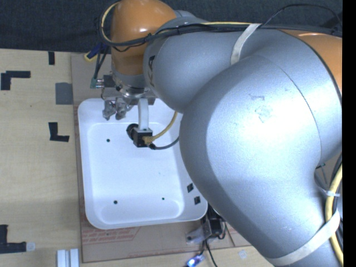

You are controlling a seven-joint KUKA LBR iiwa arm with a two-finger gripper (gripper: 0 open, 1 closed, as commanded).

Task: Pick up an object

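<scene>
Nearest the camera, the arm's thick grey link (261, 149) sweeps across from 3 o'clock and hides everything on that side, including the right part of the white bin (88, 171). On the bin's open floor, toward 6 o'clock, sit two small dark dots (115, 201) that look like marks or holes in the floor, with a third at about 9 o'clock. Two small black marks (192, 193) lie by the rim at 4 o'clock, close to the arm. I cannot tell where an object worth grasping lies; anything to pick up would probably be under the arm, toward 3 o'clock from the tool. Further back, the gripper (114, 111) hangs below the orange band (130, 32), low over the bin's 11 o'clock corner; whether it is open or closed I cannot tell, and nothing is seen in it. Beyond, at 9 to 10 o'clock, the bench (33, 171) bears black tape marks (55, 132) and a grey patch (64, 92), well apart from the bin's floor.
</scene>
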